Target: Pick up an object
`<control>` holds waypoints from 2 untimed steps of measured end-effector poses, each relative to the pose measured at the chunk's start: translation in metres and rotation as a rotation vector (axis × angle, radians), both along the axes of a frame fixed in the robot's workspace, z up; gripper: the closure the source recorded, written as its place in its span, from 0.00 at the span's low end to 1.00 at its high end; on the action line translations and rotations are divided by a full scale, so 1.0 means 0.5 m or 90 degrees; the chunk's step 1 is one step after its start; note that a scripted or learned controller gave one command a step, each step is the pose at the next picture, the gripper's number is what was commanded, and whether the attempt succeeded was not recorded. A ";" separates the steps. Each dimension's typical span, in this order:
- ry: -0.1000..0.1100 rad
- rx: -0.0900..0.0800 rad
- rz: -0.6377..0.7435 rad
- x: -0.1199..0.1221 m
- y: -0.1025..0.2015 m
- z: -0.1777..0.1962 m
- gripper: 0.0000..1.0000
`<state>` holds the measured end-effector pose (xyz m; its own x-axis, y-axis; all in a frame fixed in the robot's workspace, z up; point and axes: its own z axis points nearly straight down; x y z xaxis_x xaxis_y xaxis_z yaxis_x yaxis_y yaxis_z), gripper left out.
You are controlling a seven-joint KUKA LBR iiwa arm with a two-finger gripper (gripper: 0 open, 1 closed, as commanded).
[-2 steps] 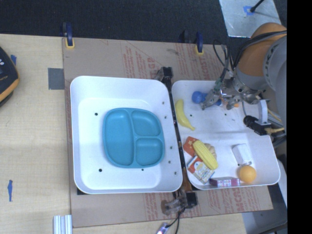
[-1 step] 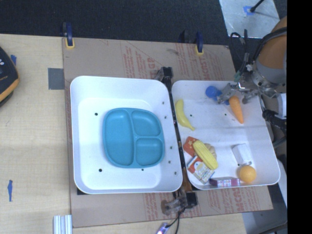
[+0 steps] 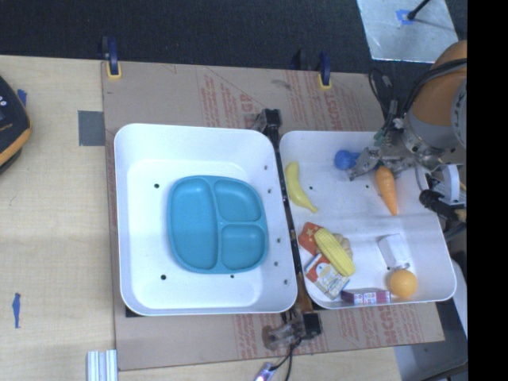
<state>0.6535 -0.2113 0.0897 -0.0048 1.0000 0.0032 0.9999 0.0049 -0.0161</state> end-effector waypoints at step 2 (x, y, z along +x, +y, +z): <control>-0.008 -0.002 0.000 -0.076 0.078 0.031 1.00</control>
